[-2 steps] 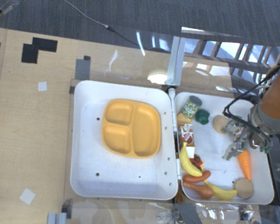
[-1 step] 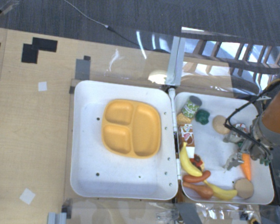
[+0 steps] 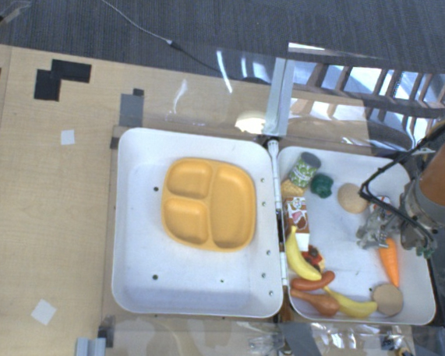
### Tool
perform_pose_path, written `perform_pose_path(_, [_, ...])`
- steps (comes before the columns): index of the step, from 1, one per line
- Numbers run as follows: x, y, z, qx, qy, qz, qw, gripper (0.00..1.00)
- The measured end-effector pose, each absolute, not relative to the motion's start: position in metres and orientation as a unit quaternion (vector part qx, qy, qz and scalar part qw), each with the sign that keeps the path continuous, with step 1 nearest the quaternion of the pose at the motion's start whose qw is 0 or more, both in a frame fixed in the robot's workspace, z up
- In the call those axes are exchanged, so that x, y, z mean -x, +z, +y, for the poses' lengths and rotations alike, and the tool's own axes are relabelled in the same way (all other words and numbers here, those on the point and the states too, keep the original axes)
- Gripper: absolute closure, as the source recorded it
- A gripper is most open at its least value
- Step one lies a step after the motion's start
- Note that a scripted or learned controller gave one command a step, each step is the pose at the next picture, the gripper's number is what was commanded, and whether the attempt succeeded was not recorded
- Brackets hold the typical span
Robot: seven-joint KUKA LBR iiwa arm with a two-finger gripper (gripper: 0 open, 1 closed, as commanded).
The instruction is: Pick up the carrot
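I am hovering my jaws (image 3: 375, 231), whose state I cannot tell, just left of the carrot (image 3: 389, 262) lying in the right bin (image 3: 427, 310), risking nudging it against the near potato (image 3: 387, 299).

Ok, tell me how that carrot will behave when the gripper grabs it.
The carrot looks like a rigid toy, so it probably won't flex. Its taper toward the lower tip may let it slide out of a pinch near that end. It is rounded, so a nudge from the gripper could roll it toward the bin wall.
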State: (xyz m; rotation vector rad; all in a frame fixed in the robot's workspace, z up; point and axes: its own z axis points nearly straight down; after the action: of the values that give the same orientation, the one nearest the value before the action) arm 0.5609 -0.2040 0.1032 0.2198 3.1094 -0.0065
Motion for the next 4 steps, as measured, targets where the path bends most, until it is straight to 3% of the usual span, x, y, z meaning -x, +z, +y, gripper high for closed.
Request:
perform_pose_path(1, [-0.543,0.179,-0.148,-0.138,0.0004,0.990,0.008,1.00])
perform_pose_path(2, [-0.583,0.217,-0.111,-0.158,0.0012,0.987,0.007,1.00])
perform_pose_path(3, [-0.509,0.127,-0.109,0.036,0.0007,0.999,0.000,1.00])
perform_pose_path(4, [-0.501,0.097,-0.201,0.104,-0.0020,0.995,0.003,1.00])
